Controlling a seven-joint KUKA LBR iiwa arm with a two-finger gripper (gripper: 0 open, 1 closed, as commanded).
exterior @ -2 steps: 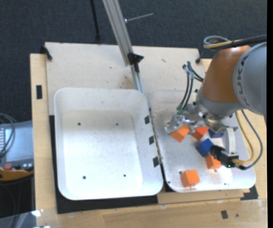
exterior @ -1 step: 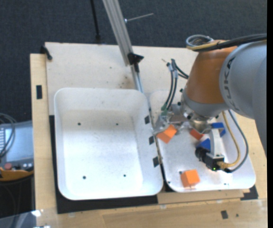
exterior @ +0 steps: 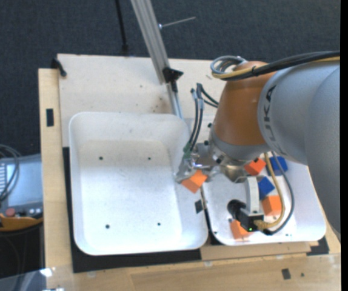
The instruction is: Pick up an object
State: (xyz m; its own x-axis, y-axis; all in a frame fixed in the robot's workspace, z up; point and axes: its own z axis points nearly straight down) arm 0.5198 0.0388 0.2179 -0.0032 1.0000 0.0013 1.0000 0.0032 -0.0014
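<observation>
My gripper [exterior: 190,173] hangs over the rim between the two bins, at the right edge of the left bin [exterior: 101,132]. An orange block [exterior: 193,182] sits between its metal fingers [exterior: 184,167], tilted, and looks lifted off the bin floor. The gripper is shut on this block. The grey arm with its orange band covers much of the right bin [exterior: 310,223].
In the right bin lie more blocks: orange ones [exterior: 256,166] [exterior: 272,206] [exterior: 240,230] and blue ones [exterior: 277,163] [exterior: 265,187], partly hidden by the arm. A small black piece [exterior: 199,206] rests by the dividing rim. A slanted metal rail [exterior: 150,29] rises behind the bins.
</observation>
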